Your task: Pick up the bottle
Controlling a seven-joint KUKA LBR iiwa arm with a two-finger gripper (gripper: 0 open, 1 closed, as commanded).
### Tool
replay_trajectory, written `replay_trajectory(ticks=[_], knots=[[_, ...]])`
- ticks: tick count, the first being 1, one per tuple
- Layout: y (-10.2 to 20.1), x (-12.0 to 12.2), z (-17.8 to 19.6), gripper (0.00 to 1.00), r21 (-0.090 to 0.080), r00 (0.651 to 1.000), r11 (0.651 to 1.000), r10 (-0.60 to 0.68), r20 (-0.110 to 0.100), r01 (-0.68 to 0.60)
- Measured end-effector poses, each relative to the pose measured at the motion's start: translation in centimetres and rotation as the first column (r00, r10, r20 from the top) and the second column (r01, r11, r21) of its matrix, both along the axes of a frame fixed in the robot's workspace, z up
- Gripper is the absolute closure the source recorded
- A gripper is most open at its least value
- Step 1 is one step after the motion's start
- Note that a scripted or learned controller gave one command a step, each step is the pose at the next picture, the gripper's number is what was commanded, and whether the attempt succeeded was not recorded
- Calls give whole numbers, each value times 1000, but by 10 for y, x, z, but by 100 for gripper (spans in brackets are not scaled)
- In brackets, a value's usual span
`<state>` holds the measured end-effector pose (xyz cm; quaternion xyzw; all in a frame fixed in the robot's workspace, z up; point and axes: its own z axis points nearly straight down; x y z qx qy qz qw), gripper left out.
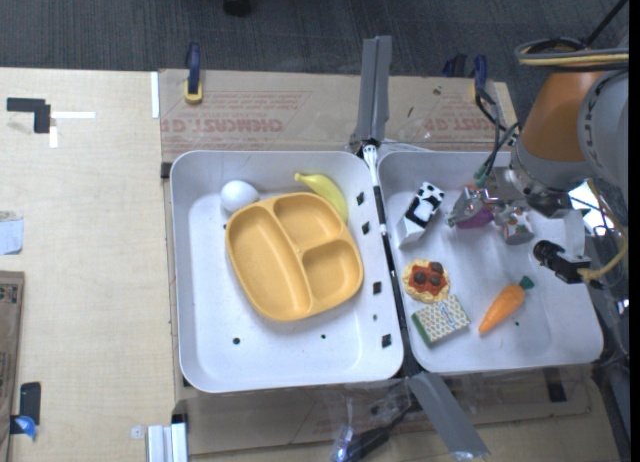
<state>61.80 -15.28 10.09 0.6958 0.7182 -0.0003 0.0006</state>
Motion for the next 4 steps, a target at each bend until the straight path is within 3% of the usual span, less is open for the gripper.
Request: replay_trajectory(ticks=[1, 2, 3, 4], knots=[[59, -32, -9, 100, 1, 999, 999, 32, -1, -32], [57, -65, 153, 100, -1, 986, 986, -165, -3, 165], [57, -65, 153, 0, -1, 986, 986, -164, -3, 164], [59, -79, -4, 0, 0, 964, 964, -265, -3, 265]])
